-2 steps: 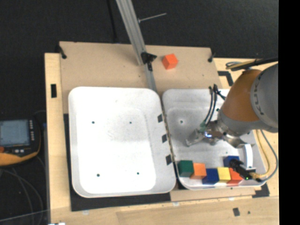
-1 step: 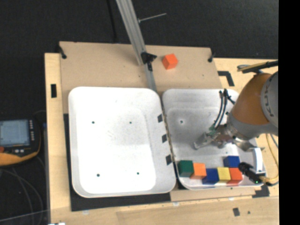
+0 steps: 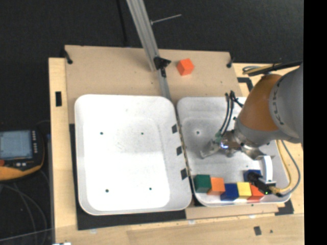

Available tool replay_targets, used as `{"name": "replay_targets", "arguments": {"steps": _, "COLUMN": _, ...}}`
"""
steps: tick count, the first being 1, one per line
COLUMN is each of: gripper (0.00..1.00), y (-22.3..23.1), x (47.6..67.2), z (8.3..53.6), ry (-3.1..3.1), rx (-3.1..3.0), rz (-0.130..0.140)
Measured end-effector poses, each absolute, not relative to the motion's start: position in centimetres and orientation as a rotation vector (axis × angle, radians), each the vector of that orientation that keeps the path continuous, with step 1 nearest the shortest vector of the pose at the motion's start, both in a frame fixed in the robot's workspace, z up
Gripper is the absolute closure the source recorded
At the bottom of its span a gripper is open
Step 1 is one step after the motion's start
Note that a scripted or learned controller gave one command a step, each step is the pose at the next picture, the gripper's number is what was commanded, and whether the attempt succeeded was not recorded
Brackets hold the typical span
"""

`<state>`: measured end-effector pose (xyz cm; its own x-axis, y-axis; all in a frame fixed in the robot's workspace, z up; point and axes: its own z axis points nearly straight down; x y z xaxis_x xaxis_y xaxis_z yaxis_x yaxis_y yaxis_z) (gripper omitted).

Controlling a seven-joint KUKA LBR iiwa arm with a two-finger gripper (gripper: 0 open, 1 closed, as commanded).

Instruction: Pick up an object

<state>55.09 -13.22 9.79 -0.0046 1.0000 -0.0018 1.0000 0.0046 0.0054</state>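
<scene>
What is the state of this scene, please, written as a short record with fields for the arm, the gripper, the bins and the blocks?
arm: grey with orange band, reaching in from the right over the right bin
gripper: low inside the right bin, above the row of blocks; nothing seen between its fingers
left bin: white, beside the right bin
blocks in right bin: a row along the near edge: green block, orange block, blue block, yellow block, red block
outside bins: one orange cube on the board behind the bins

White bins (image 3: 127, 152) hold green (image 3: 202, 182), orange (image 3: 217, 185), blue (image 3: 229, 191), yellow (image 3: 243, 189) blocks.
</scene>
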Motion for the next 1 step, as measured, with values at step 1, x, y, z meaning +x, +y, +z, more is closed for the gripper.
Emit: {"name": "replay_targets", "arguments": {"steps": 1, "gripper": 0.0, "y": -17.63, "x": 60.96, "z": 9.82, "ry": 2.219, "rx": 2.212, "rz": 0.004}}
